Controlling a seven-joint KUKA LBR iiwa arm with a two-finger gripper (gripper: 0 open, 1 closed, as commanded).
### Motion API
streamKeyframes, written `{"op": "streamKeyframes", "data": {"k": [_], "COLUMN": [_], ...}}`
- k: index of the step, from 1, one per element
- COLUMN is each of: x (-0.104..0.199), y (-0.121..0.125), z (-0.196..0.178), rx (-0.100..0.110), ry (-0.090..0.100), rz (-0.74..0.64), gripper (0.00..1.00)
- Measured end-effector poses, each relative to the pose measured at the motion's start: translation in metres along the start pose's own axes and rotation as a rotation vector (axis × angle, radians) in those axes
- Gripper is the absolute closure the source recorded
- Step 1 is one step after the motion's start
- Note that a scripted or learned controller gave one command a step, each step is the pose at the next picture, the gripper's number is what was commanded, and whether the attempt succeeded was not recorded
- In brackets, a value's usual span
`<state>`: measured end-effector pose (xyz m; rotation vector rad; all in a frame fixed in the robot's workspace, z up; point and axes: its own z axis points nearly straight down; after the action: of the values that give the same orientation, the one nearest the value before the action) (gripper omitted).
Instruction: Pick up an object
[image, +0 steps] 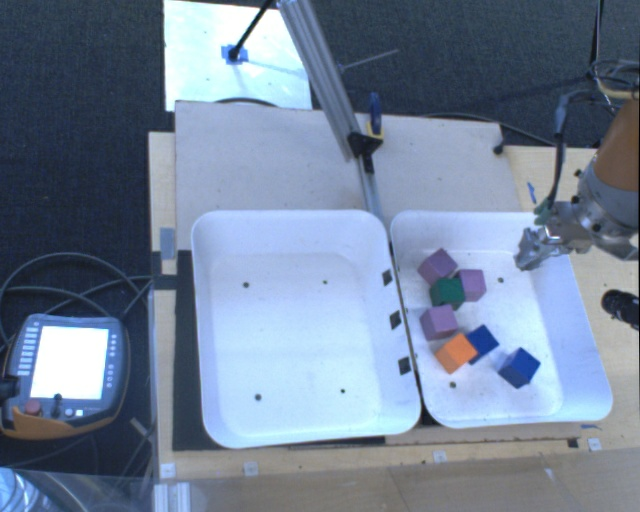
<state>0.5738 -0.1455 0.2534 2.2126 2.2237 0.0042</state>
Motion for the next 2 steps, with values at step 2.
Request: {"op": "streamKeyframes", "data": {"k": [2], "x": [0.117], "y": [0.044], "z": [0.002], "rx": [0.001], "ry": [0.003], "rz": [-0.007], "gripper": [1.00]}}
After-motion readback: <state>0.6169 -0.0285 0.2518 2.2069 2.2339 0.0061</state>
